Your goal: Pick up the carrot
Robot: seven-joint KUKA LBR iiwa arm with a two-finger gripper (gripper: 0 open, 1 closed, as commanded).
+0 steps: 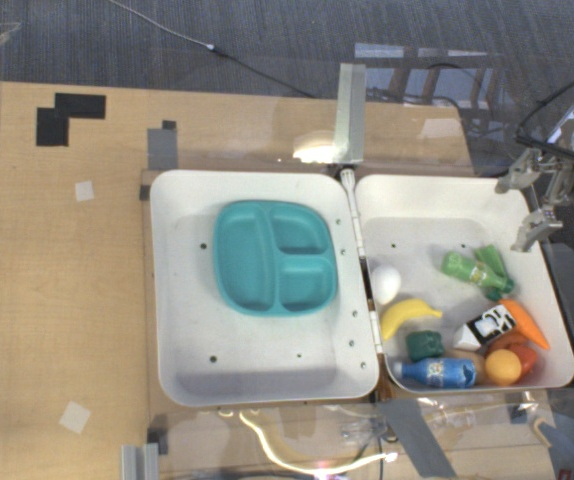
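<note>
The carrot [526, 323] is orange and tapered. It lies in the right bin [417, 213] near its right wall, slanting down to the right, beside a black-and-white block [491, 325]. My gripper [528, 205] hangs above the bin's far right corner, up and slightly right of the carrot and well apart from it. Its two fingers stand open with nothing between them.
Crowded round the carrot are an orange fruit [504, 367], a blue bottle [437, 372], a dark green piece [425, 345], a banana [409, 316], a white egg [385, 284] and a green vegetable [477, 270]. A teal divided plate [273, 256] lies in the left bin [182, 298].
</note>
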